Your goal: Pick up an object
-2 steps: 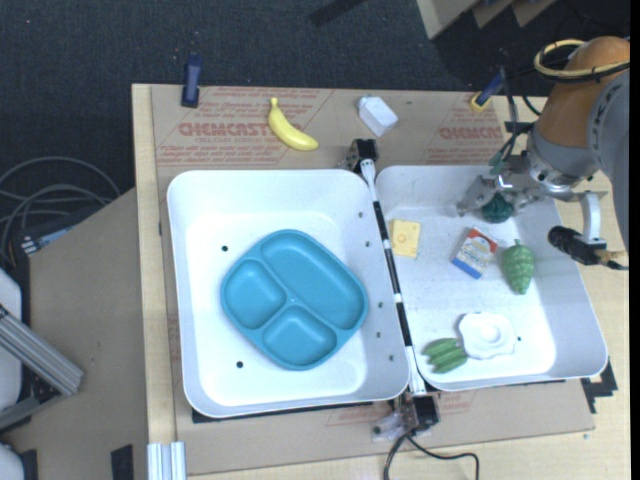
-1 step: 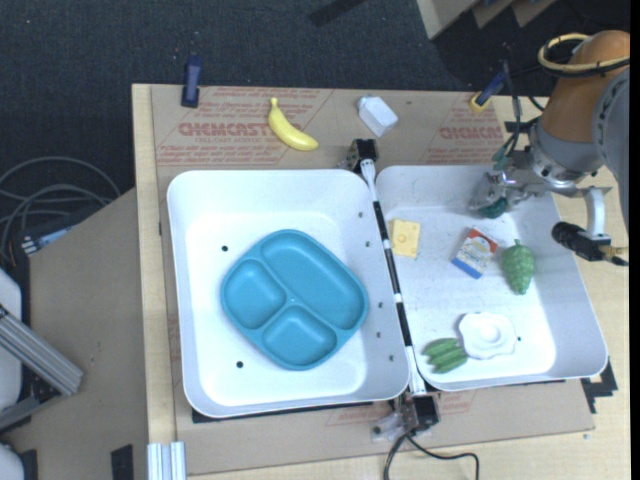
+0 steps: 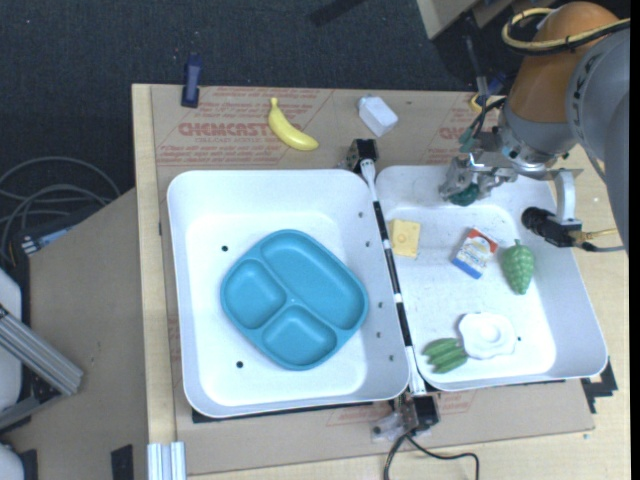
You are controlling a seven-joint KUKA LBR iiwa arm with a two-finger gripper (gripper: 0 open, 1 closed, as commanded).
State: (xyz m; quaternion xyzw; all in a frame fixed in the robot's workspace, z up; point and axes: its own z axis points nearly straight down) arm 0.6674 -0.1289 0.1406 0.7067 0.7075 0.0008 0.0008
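End effector [image 3: 463, 184] upper right of frame, over right bin's [image 3: 570, 313] far edge; grip state unclear. Blue tray [image 3: 292, 297] in left bin [image 3: 200, 268]. Banana [image 3: 287, 129] on surface [image 3: 240, 128].

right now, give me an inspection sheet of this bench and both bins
surface: cardboard-covered bench bearing a left bin and a right bin.
job's things: right bin holds a yellow block, small carton, green berry-like toy, white round item and green pods.
clutter: blue divided plate in the left bin; banana, white block and blue item outside the bins.
grippers: tool over the right bin's far edge; finger state unclear.
cables: coil on the floor; yellow loop on the arm.
surroundings: dark carpet.
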